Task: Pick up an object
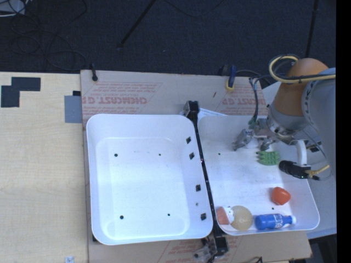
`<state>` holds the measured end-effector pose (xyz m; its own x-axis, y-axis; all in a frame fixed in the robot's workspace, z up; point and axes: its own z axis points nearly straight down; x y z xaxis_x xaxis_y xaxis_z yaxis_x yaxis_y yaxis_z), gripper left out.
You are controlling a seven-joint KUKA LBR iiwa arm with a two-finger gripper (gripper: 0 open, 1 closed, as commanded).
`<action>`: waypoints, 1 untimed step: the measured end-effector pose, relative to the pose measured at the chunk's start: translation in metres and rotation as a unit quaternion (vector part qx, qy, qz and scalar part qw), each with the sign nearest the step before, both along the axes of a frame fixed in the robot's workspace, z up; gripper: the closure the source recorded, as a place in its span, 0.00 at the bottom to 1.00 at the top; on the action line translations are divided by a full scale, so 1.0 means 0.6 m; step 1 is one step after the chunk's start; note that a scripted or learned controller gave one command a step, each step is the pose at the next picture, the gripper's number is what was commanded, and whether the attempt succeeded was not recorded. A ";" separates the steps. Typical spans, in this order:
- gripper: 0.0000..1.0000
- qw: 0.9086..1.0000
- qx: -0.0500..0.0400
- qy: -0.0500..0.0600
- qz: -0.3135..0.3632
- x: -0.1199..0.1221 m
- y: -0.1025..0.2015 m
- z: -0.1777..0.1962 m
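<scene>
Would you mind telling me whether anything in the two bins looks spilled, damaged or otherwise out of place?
Nothing stands out. The green object, red object, blue bottle and round beige object lie loose in the right bin, with no spill or visible damage. The hand is above that bin.

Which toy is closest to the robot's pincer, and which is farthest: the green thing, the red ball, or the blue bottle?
From the pincer in the right bin:
1. The green thing, just beside it, toward the arm.
2. The red ball, farther down, near the bin's right wall.
3. The blue bottle, lying along the bottom edge, farthest.
</scene>
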<state>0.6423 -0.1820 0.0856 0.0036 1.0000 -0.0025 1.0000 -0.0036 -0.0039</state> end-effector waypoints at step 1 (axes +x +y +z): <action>0.00 1.000 0.002 -0.002 0.004 0.004 0.091 0.059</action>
<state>0.6446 -0.1273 0.1210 -0.0042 1.0000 0.0009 1.0000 0.0042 0.0002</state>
